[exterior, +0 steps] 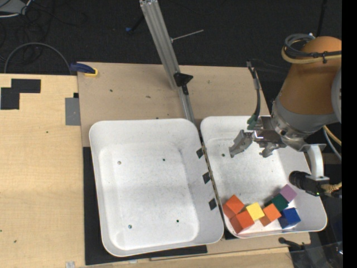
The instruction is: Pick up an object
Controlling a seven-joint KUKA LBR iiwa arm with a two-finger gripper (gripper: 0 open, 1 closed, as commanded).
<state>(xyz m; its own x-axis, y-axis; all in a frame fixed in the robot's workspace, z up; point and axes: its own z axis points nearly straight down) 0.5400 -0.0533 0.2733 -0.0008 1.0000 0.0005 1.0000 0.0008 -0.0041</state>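
Several small coloured blocks lie bunched in the near corner of the right bin [223,128]: an orange-red block [234,204], a red block [243,221], a yellow block [255,211], an orange block [272,211], a dark green block [279,201], a purple block [288,194] and a blue block [289,218]. My gripper [254,146] hangs over the middle of the right bin, farther back than the blocks. Its two fingers [241,144] are spread apart with nothing between them.
The left bin [145,177] sits beside the right one, with a row of black clips [205,176] along the shared rim. A slanted aluminium post [164,43] rises behind the bins. The wooden bench [39,166] stretches to the left.
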